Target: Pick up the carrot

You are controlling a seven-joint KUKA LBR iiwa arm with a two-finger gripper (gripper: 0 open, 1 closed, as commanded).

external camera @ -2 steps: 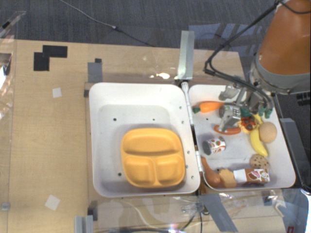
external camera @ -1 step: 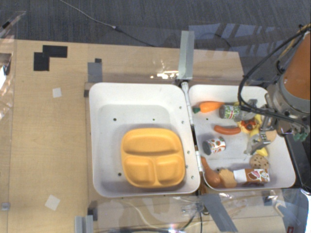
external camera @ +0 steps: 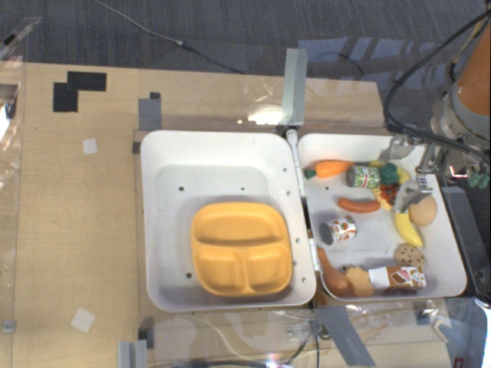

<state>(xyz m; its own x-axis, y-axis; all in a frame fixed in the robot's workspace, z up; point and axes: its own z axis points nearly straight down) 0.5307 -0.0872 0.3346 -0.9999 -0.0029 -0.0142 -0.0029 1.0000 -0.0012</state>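
Hand (external camera: 415,181), seemingly open and unladen, hovers over right bin (external camera: 449,282) holding carrot (external camera: 332,169); left bin (external camera: 165,205) holds yellow tray (external camera: 241,247).

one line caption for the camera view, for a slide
KUKA arm's gripper hovers over the right bin of toy food, the carrot lying untouched at its far left corner.

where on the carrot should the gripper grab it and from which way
Probably the middle of the orange body of the carrot, coming straight down with the fingers closing across its width. It lies flat, lengthwise left to right, near the far rim of the right bin. Its green top points at the bin's left wall, and a can crowds the right end, so the middle seems freest.
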